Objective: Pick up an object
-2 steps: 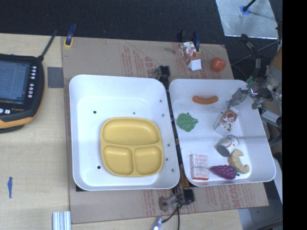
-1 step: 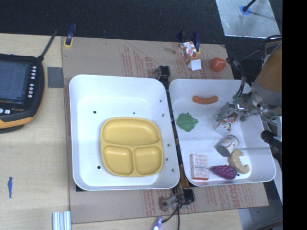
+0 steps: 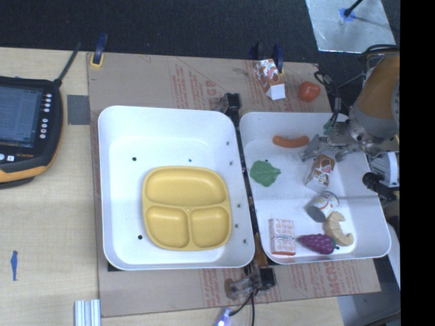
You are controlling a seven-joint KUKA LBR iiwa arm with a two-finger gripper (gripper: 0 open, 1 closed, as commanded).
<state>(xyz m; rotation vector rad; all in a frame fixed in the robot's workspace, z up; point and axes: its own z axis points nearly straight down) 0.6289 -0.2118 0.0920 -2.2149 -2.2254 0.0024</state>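
Observation:
My gripper [image 3: 328,148] hangs over the right bin [image 3: 380,216], near its upper right, with its grey fingers spread open and nothing between them. Just below it lies a small brown and white carton [image 3: 321,172], tilted; the fingertips are at its upper end. To the gripper's left is an orange sausage [image 3: 291,141]. Further down the bin lie a green leafy piece [image 3: 264,172], a small can [image 3: 322,206] on its side, a tan croissant-like piece [image 3: 339,229], purple grapes [image 3: 317,243] and a red and white box [image 3: 282,236].
The left bin [image 3: 115,141] holds a yellow divided plate [image 3: 186,207]. Behind the right bin, on the cardboard, stand a small carton [image 3: 270,77] and a red tomato [image 3: 309,91]. A tablet with an orange rim [image 3: 27,129] lies at the far left.

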